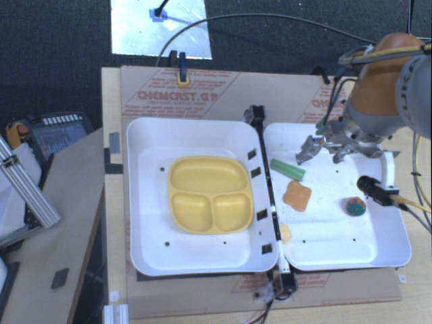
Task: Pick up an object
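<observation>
While both white bins sit side by side on the bench, their contents differ. Left bin (145, 201): one yellow divided tray (209, 193), three compartments, lying flat near the bin's centre, nothing in it. Right bin (378, 248): a green stick-shaped piece (287, 169) lying at a slant near the divider; just below it, apart, an orange flat piece (297, 196); a small pale yellow piece (285, 233) against the divider lower down; a small green-and-red object (356, 206) toward the right side, beside a black fitting on a white bracket.

Arm (388, 79) reaches in from the right, orange band uppermost, wrist bent down over the rear of the right bin. Gripper (325, 150) hangs above bare bin floor, fingers spread apart, nothing between them. Nearest item is the green stick, to its lower left, not touching.
</observation>
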Available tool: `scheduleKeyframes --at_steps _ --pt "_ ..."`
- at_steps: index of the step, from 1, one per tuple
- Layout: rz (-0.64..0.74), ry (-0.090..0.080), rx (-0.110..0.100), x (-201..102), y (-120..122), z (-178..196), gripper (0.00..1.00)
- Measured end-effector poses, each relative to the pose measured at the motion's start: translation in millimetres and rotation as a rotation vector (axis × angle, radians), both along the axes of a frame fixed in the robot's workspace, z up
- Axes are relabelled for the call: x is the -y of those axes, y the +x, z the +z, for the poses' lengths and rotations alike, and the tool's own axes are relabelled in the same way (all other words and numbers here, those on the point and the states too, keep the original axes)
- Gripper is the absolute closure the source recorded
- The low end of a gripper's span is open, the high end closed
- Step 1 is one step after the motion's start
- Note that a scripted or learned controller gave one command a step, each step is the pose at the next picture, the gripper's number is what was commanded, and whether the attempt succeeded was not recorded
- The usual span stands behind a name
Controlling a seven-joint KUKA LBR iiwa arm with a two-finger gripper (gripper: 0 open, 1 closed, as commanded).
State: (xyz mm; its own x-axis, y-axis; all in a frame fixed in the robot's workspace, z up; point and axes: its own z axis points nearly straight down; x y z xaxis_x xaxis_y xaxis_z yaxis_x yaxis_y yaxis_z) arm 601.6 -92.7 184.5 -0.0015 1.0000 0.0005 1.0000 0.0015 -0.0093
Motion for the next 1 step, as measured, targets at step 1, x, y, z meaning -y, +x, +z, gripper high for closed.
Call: scheduleKeyframes --at_steps 1 --pt "0.002 -0.001 0.011 -0.2 2.7 5.5 0.00"
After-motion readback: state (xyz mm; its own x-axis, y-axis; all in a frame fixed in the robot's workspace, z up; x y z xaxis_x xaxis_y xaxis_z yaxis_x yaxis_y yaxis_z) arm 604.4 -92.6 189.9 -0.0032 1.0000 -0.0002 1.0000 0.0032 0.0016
